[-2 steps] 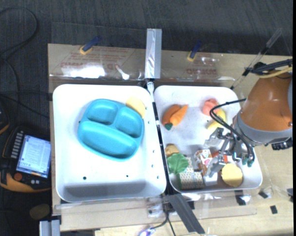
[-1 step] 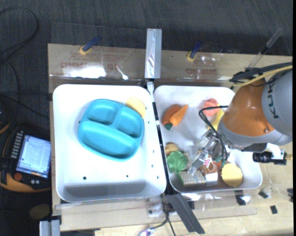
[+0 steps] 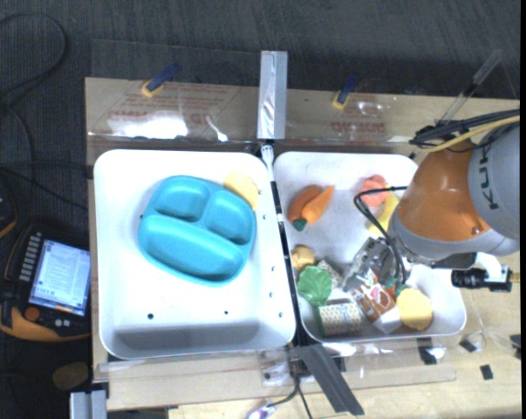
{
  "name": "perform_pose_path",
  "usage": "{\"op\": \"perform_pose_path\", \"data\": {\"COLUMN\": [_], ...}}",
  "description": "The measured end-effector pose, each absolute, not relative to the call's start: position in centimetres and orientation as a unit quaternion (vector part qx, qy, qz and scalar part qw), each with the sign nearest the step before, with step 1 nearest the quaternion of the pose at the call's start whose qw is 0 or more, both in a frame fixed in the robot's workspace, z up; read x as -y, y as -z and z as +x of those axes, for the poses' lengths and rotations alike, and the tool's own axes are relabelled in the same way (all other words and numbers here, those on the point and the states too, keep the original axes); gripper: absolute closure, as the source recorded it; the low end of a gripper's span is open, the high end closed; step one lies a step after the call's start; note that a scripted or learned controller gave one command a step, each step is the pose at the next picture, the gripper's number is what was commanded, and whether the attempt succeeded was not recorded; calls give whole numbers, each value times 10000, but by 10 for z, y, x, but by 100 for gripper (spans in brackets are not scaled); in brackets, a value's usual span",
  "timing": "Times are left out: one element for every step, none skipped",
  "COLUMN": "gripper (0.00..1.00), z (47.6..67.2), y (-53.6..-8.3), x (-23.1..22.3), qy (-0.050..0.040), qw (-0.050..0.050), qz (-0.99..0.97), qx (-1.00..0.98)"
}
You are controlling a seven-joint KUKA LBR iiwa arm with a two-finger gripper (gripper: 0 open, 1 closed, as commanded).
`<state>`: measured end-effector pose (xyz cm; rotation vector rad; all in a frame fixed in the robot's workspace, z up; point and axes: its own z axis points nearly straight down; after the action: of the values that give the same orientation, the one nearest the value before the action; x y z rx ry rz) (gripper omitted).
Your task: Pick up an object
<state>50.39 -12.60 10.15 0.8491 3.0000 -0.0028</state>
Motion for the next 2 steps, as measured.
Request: {"op": "perform_pose_path", "data": {"gripper": [100, 100], "z": [484, 489], "y": [-183, -183], "x": [61, 48], "qy": [10, 18], "qw": [-4, -4], "qz": [3550, 3470], "qx": [-9349, -9379]}}
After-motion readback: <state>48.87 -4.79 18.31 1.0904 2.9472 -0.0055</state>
